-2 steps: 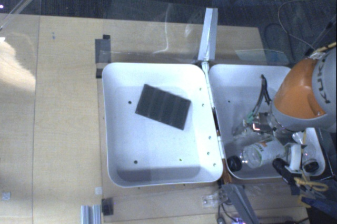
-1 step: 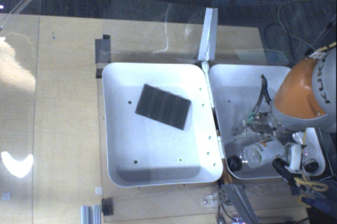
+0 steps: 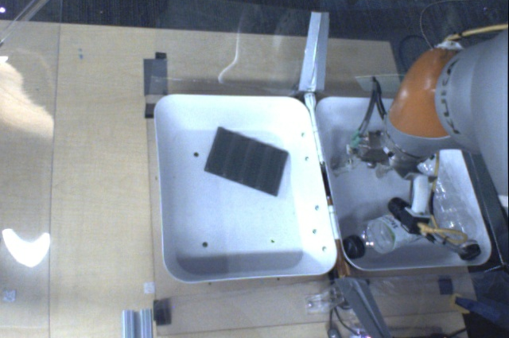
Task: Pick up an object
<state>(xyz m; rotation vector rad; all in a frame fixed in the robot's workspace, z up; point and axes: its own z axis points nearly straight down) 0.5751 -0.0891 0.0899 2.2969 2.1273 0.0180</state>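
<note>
So starting out on the wooden surface (image 3: 87, 169) well left of the seam between the two bins (image 3: 324, 177), nothing out there matters. Next over is the left bin (image 3: 238, 249), its right wall running along that seam, and all it's got is a flat dark pad (image 3: 246, 161) lying a bit skewed, well left of the seam. Cross the seam and you're in the right bin (image 3: 346, 118), where the action is. The gripper (image 3: 362, 152) hangs just right of the seam, low over the bin floor, with the grey and orange arm (image 3: 469, 90) reaching in from further right. Honestly can't tell from this angle whether it's open or closed, and I don't see anything caught in it. My guess for the pick is the clear bottle (image 3: 382, 235), lying on its side right of the seam and nearer the camera than the gripper, its black cap (image 3: 352, 247) pointing back toward the seam. Further right again there's some crumpled clear plastic (image 3: 453, 205). What could go wrong: the bottle is round and slick, so an off-centre squeeze probably sends it rolling or popping out. It also sits tight to the bin's front wall, so a descent there could clip the rim, and working this close to the seam risks bumping that too
</note>
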